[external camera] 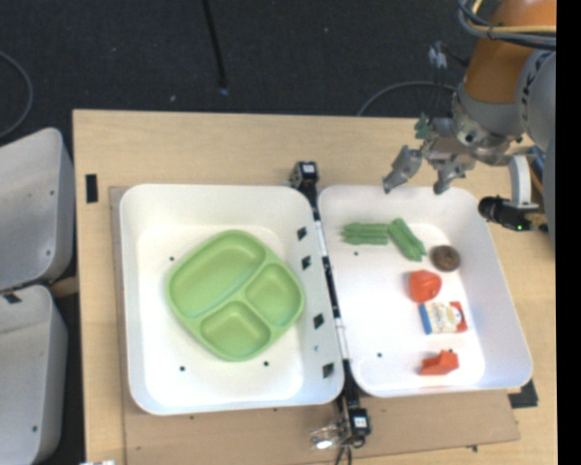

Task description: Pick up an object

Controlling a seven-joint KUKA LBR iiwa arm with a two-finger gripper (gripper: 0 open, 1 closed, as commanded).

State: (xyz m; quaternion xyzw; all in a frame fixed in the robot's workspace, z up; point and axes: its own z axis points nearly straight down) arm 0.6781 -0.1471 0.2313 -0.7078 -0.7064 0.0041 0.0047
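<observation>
Your claw (418, 176) hangs wide, holding nothing, over right bin's (494, 356) far rim; green beans (382, 234) just nearer; red cup (424, 286) beyond them.

No text, brand, number or sign could be read anywhere. The small blue, white and red packet (443, 317) in the right bin (499, 289) carried printed markings, but they were too blurred to make out. The small black tags along the divider between the bins and on the desk (97, 143) bore nothing legible either.
</observation>
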